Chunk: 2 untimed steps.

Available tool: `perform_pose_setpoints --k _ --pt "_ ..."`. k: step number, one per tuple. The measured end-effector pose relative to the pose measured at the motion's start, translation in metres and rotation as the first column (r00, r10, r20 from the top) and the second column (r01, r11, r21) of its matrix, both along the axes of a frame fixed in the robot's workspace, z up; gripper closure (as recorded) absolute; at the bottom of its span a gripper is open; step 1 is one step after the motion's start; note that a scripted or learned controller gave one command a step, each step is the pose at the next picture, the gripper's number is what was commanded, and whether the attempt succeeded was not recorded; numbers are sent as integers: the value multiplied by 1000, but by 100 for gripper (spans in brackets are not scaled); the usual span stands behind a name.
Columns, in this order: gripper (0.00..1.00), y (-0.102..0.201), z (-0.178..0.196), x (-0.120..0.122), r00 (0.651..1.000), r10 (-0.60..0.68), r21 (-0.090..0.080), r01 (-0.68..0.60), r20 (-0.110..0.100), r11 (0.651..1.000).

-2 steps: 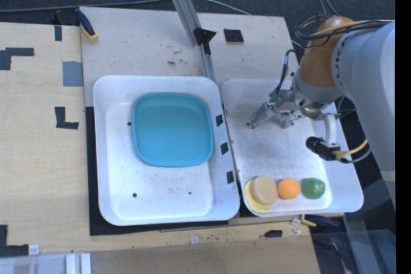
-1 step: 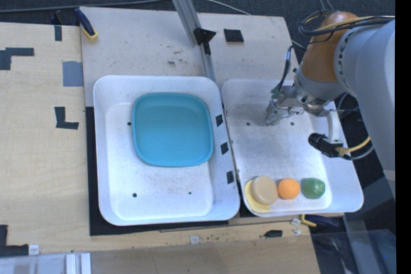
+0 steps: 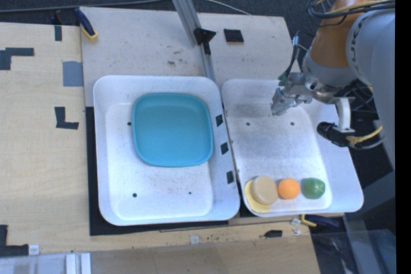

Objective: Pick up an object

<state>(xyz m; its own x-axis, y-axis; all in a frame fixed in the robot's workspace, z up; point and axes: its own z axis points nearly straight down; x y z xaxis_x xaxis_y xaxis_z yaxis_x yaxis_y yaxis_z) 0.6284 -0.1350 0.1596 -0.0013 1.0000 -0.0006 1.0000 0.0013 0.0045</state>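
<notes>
I've got the gripper hovering over the upper part of the right bin, nothing seen betw. its tips; open or shut, can't tell from this angle. Candidates sit well apart from it, along the bin's near edge: tan round obj on a yellow lid, orange ball, green ball. Left bin has a blue plate. Looks like approach step, no pick yet. Next, I'd say: travel toward near edge, drop over one ball.

We saw three small objects in a row, well below the gripper: a tan round piece, an orange ball and a green ball.
</notes>
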Motion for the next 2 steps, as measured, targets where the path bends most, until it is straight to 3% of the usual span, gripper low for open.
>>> perform_pose_setpoints --k 2 --pt "100 0 110 0 1000 -1 0 1 -1 1000"
